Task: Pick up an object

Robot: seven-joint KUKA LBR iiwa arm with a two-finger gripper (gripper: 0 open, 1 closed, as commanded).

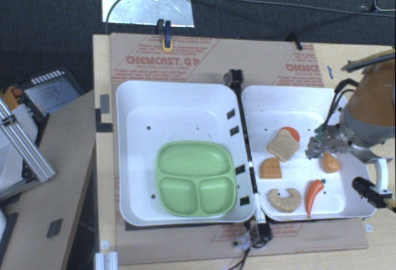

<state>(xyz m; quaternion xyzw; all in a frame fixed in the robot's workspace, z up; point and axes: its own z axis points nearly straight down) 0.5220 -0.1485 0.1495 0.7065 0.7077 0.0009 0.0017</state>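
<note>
1. While the arm (371, 108) reached in from three o'clock, two white bins sat side by side on the surface (260, 55).
2. The left bin (133, 139) held a green three-compartment tray (195, 178), lying toward five o'clock within it.
3. The right bin (291, 98) held a toast slice (283, 146) with a red piece (292, 134) just behind it, an orange wedge (270, 168) at its seven o'clock, a croissant (284, 199) near six o'clock, a red chili (314, 194) beside the croissant, and an orange ball (330, 163).
4. The gripper (322, 145) hovered low over the right bin; whether its fingers were apart or closed could not be told.
5. The orange ball lay just at five o'clock of the gripper; the toast slice sat near its nine o'clock.
</note>
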